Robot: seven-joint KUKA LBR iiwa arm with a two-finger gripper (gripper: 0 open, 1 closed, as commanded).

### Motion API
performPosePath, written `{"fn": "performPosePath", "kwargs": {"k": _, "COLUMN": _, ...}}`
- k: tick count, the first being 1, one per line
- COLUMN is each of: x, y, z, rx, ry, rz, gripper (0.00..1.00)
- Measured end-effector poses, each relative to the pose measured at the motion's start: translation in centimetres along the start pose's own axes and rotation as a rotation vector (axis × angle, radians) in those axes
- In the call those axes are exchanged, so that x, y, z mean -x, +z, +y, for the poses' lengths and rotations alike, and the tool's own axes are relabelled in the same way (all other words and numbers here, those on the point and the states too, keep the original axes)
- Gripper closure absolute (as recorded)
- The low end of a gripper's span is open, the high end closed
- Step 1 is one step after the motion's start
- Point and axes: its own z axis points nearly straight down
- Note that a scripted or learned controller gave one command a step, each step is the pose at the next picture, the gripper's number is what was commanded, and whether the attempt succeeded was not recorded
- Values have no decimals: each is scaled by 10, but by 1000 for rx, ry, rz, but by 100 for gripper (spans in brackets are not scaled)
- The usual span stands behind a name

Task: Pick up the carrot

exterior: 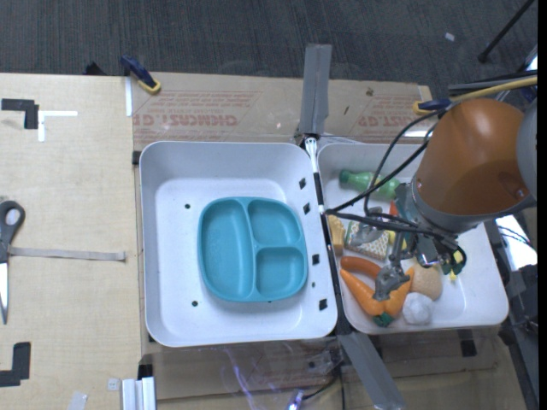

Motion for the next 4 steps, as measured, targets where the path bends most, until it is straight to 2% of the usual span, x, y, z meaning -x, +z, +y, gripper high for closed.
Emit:
{"fn": "performPosePath", "kwargs": {"k": 1, "x": -11, "y": 5, "z": -56, "rx": -1, "ry": 59, "rz": -4, "gripper": 0}}
{"fn": "performPosePath", "kwargs": {"k": 2, "x": -19, "y": 96, "z": -99, "rx": 0, "ry": 198, "rz": -1, "gripper": 0}}
{"fn": "performPosePath", "kwargs": {"k": 3, "x": -21, "y": 100, "z": -57, "rx": 1, "ry": 414, "rz": 0, "gripper": 0}}
{"fn": "performPosePath", "kwargs": {"k": 4, "x": 51, "y": 100, "z": -79, "rx": -1, "ry": 712, "rz": -1, "gripper": 0}}
